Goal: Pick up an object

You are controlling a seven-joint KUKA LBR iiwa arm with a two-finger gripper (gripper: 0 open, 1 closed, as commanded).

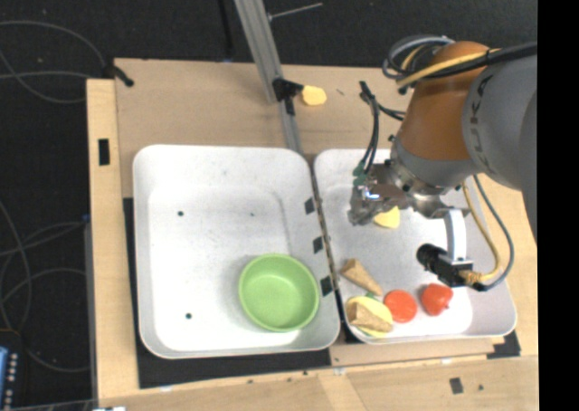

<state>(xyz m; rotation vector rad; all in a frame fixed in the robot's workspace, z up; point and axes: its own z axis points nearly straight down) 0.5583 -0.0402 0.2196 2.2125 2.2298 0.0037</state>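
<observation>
My gripper [365,208] hangs low over the upper left part of the right bin [493,310], under the orange-banded wrist. A small pale yellow piece [389,218] lies just to its right, touching or nearly touching it; I cannot tell whether it is held. Lower in the same bin lie a tan wedge [355,275], a yellow and tan piece [371,314], an orange-red ball [401,306] and a red ball [436,298]. A green bowl [279,291] sits in the left bin [181,183] near its front right corner.
A slanted metal pole [258,29] rises from the bench behind the bins. A small yellow object [314,95] lies on the bench beside its base. A black cable fitting [441,262] hangs from the arm over the right bin.
</observation>
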